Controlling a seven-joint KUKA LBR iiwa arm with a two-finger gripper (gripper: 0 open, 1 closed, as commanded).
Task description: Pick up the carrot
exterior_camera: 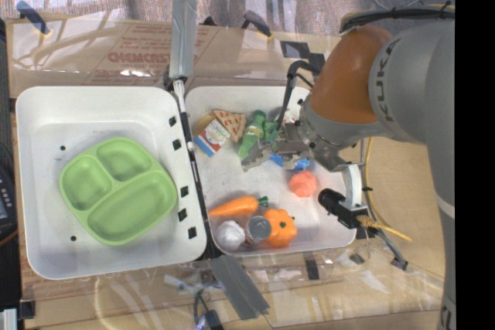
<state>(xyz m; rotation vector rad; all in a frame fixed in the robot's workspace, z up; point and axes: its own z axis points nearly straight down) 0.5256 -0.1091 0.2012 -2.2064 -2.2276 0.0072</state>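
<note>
Camera view: carrot (234, 206) lying lower centre of frame, in right bin (325, 239), beside orange pumpkin (282, 229) and can (258, 228). Gripper (267, 151) positioned above, near green items (251, 137); finger state cannot tell. Likely light, rigid, smooth plastic; grasp across thick middle, avoiding tapered tip.

Light is bright and even from above, whitening both bins (46, 112). Soft shadows fall on the floor beyond the bench's far edge. Glare streaks the clear plastic (267, 8) there. The picture is slightly soft overall.
</note>
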